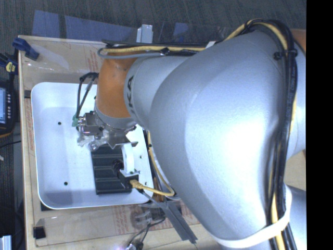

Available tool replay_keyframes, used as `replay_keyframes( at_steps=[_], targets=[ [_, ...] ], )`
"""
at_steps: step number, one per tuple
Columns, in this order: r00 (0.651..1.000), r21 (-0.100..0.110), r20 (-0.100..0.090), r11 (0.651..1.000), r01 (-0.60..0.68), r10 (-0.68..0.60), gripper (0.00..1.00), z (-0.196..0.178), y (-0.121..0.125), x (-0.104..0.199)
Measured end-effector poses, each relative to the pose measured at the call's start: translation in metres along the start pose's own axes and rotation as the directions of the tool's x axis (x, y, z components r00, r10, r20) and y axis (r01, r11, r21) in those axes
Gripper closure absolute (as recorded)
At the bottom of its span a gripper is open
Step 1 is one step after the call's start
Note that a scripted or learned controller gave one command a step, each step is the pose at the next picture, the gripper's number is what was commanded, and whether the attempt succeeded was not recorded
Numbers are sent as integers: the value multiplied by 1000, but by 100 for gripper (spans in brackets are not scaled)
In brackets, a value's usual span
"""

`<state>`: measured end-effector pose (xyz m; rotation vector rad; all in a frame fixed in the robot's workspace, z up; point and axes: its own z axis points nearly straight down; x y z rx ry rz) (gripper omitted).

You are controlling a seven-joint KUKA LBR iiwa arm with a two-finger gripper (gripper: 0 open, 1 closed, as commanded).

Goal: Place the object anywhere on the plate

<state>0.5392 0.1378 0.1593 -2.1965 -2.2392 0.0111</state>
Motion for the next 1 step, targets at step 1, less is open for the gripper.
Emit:
replay_keyframes(
  at_steps=[1],
  targets=[
    [915, -4, 1, 915, 404, -404, 100, -32, -29, -44]
  ],
)
